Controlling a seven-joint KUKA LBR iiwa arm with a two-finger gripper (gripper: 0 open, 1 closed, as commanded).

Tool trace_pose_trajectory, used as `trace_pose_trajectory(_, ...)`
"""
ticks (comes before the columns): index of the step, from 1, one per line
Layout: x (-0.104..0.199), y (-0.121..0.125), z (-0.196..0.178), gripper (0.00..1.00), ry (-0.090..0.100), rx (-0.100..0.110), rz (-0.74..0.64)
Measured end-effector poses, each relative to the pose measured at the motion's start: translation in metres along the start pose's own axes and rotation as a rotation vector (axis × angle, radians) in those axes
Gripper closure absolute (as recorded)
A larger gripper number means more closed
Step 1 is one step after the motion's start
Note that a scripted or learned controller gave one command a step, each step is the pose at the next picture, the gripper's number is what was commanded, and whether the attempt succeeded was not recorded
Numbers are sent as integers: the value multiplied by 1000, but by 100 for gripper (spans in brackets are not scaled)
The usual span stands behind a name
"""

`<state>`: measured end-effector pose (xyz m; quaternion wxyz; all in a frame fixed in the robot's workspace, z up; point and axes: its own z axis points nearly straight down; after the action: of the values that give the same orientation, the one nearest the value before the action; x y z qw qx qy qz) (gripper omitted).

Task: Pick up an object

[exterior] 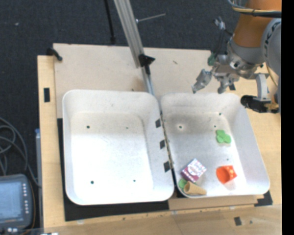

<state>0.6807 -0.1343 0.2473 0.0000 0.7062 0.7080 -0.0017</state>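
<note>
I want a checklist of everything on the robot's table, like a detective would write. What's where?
Surface: wooden bench bearing two white bins side by side, left bin and right bin.
Job's things: all in the right bin: green piece, orange piece, purple-and-white box, tan cone at the front wall.
Clutter: nothing seen.
Grippers: gripper hangs above the right bin's back edge, open, with nothing between its fingers.
Cables: grey loops on the floor at left.
Surroundings: slanted metal pole, screen unit, dark carpet.
</note>
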Motion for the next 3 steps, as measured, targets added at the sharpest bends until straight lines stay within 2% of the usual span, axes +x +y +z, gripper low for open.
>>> trace_pose_trajectory(1, -3, 5, 44, 0, 0, 1, 1)
trace_pose_trajectory(2, -9, 6, 105, 0, 0, 1, 3)
trace_pose_trajectory(3, -10, 8, 89, 100, -2, -8, 2)
